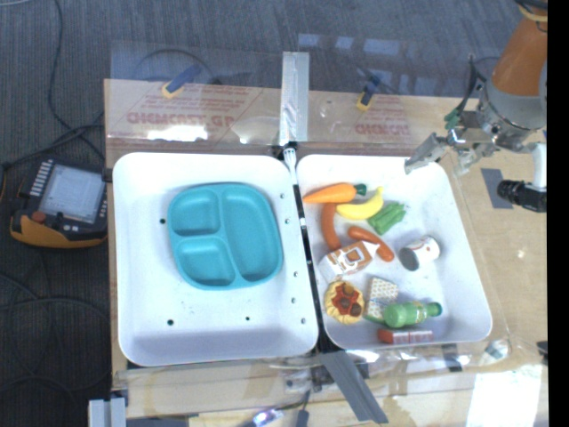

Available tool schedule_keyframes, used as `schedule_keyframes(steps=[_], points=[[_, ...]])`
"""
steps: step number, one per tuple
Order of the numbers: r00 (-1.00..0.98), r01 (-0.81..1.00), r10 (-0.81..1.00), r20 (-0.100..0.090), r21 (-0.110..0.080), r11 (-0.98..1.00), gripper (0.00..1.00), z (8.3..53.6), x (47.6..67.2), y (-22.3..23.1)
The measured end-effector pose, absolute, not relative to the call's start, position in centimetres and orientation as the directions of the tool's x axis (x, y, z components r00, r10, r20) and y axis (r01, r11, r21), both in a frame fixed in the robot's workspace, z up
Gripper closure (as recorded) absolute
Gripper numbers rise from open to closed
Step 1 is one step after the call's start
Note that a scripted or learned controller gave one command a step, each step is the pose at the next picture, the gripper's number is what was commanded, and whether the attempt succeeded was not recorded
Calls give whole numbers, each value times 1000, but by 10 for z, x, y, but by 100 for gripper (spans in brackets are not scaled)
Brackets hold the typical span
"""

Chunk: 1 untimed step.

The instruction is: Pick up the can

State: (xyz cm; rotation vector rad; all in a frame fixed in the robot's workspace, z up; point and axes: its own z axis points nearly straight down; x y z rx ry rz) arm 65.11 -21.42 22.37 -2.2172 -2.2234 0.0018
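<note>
The pincer [433, 152] hangs over the far right corner of the right bin [462, 238], at the end of the grey arm [516, 69] with its orange band; whether it is spread or pressed together I cannot tell, and nothing shows in its grip. The can [420, 253] lies on its side on the bin floor, nearer the camera than the pincer and well apart from it, its dark open end turned toward the left. Between pincer and can, slightly leftward, sit a banana [360, 207] and a green vegetable [388, 216], with a carrot [332, 192] farther left. 2 sausages [330, 225] lie left of the can, beside a small carton [348, 258]. Nearer the camera still are a pizza slice [345, 301], a cracker [382, 292], a green bottle [411, 313] and a red tube [404, 335]. Far to the pincer's left, the other bin [151, 310] holds a blue divided plate [222, 235].
</note>
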Motion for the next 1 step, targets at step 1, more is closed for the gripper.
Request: schedule_keyframes(steps=[1], points=[[167, 986, 986, 10, 10, -167, 0, 102, 598, -214]])
